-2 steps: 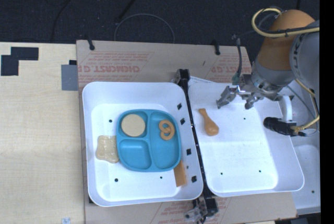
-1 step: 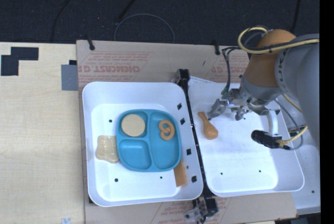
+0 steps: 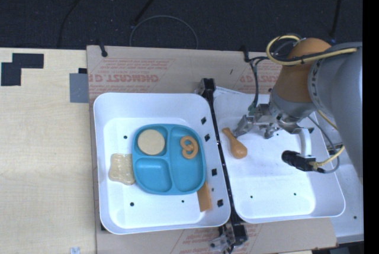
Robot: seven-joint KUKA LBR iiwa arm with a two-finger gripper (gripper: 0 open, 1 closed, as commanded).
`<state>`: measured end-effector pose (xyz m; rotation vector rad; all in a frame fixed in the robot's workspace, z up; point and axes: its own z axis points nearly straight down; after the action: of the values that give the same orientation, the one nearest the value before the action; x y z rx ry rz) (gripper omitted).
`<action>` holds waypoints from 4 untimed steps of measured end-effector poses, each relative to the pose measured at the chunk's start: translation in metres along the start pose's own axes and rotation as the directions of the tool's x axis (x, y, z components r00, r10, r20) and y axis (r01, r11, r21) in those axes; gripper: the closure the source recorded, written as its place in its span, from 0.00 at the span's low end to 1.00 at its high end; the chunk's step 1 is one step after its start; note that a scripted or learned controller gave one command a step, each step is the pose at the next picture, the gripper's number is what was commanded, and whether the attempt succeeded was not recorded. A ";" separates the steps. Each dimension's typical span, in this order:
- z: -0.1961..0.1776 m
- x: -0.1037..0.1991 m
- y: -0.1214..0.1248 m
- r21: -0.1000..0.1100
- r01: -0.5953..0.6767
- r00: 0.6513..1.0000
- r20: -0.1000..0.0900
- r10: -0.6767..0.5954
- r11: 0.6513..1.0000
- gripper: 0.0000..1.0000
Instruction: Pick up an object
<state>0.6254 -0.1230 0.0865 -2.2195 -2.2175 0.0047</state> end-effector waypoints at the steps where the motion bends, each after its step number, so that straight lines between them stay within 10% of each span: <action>1: -0.011 -0.001 0.000 0.000 -0.003 1.000 0.000 0.003 1.000 1.00; 4: -0.166 -0.003 0.010 -0.008 0.002 1.000 0.001 -0.002 1.000 1.00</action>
<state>0.6361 -0.1265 0.2524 -2.2225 -2.2241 -0.0027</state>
